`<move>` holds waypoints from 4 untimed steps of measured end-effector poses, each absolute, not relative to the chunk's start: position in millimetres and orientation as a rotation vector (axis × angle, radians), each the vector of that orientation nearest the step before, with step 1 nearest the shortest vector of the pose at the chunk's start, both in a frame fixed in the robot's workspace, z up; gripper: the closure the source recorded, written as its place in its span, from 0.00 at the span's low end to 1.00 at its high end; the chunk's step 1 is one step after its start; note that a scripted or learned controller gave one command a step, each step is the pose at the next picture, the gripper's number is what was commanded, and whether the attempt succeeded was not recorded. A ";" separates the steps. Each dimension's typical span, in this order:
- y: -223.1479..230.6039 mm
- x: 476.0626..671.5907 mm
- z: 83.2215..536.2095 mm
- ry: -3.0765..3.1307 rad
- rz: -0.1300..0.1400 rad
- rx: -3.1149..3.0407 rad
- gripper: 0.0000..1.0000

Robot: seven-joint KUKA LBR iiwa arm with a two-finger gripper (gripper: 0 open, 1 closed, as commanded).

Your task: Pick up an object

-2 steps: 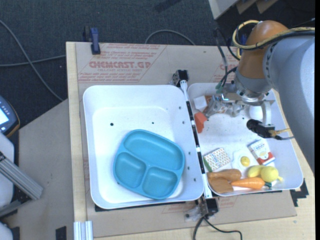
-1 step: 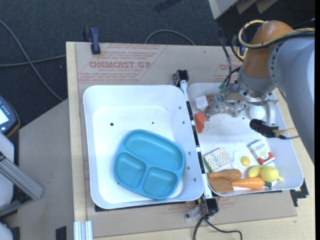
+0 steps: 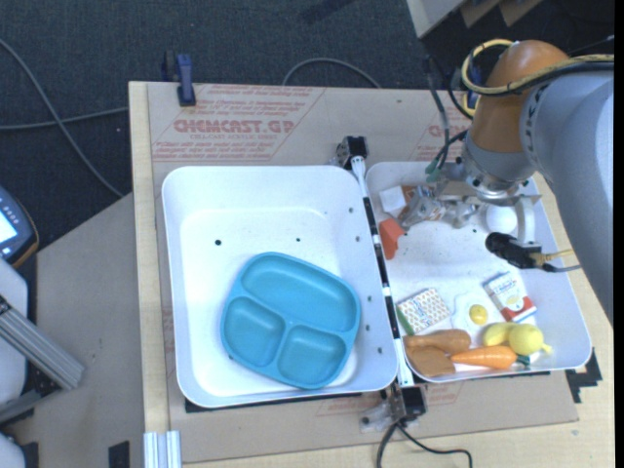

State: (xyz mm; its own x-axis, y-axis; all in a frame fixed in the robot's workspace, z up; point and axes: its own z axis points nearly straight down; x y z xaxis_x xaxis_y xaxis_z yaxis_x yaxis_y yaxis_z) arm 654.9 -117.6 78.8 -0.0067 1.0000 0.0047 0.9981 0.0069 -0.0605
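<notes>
Objects for picking lie scattered in the right bin [image 3: 575, 334]: an orange-red piece [image 3: 390, 238] against its left wall, a patterned packet [image 3: 424, 310] near the middle, a small yellow round thing [image 3: 478, 314], a red and white carton [image 3: 508, 295], a yellow lemon-like fruit [image 3: 522, 337], a carrot [image 3: 485, 358] and a brown bread-like roll [image 3: 436, 342] along the near edge. The end effector [image 3: 434, 206] hangs low over the far left part of this bin, near the orange-red piece but apart from it, and whether its fingers are apart or together cannot be told, since the metal parts blur together there. The grey arm [image 3: 575, 115] with its orange band [image 3: 512, 81] comes in from the right. The left bin [image 3: 185, 203] holds a blue divided tray [image 3: 289, 318] with three compartments, lying toward its near side. Both bins sit side by side on the surface [image 3: 234, 125], which bears red printed lettering at the far side.
</notes>
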 end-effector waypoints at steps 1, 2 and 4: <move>-117.5 654.9 78.8 -2.195 0.062 -2.182 0.00; -118.4 655.0 78.6 -2.195 0.058 -2.179 0.00; -143.1 578.1 84.2 -2.211 0.008 -2.222 0.00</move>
